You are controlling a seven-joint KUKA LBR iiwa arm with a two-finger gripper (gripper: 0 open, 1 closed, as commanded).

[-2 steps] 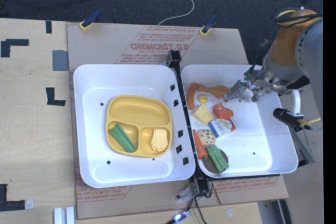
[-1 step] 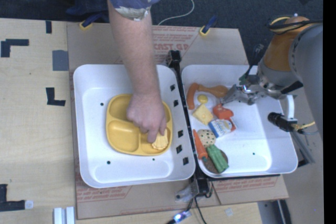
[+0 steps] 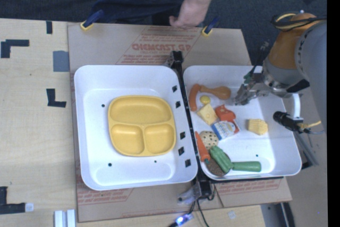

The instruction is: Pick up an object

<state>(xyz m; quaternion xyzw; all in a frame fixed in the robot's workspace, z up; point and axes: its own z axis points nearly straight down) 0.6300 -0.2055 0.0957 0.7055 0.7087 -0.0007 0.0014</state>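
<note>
Over the right bin (image 3: 276, 165), arm reaching in from right, gripper (image 3: 243, 97) lowered, grip state unclear

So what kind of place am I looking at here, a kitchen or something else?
Most likely a robotics lab bench, not a kitchen. A grey and orange robot arm reaches over two white bins; the right one holds toy food, the left a yellow divided plate, and a person's hand rests at the far edge.
</note>
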